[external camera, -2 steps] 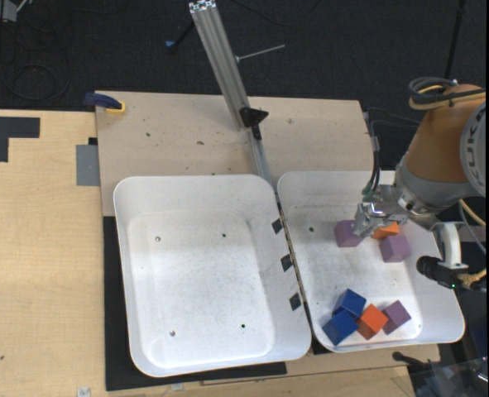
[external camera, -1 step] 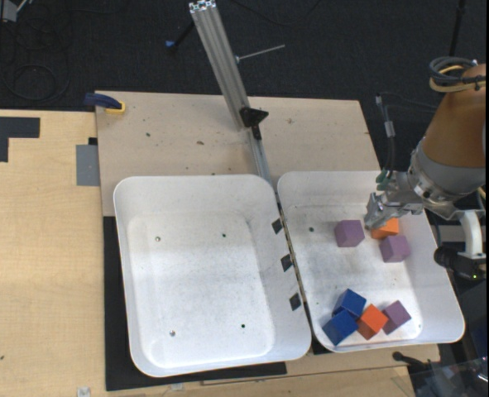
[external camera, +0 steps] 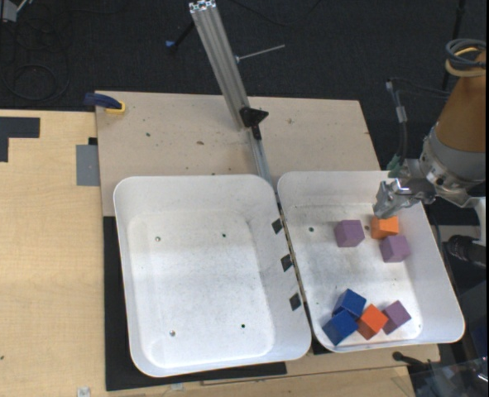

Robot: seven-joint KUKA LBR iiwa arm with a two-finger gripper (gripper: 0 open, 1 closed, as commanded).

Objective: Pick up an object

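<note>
My gripper (external camera: 386, 209) hangs over the upper right part of the right bin (external camera: 327, 193), with the arm coming in from the right. Directly under its tip lies a small orange block (external camera: 385, 228); whether they touch I cannot tell. A purple cube (external camera: 349, 233) rests just to the left of it, and another purple cube (external camera: 395, 248) just below it. Near the bin's front edge is a cluster: two blue cubes (external camera: 352, 303) (external camera: 339, 327), an orange block (external camera: 371, 322) and a purple block (external camera: 397, 314).
The left bin (external camera: 194, 279) sits beside the right one, with black clips (external camera: 286, 261) along the shared rim. A slanted aluminium bar (external camera: 223, 64) rises behind the bins. Wooden bench surface lies beyond and to the left.
</note>
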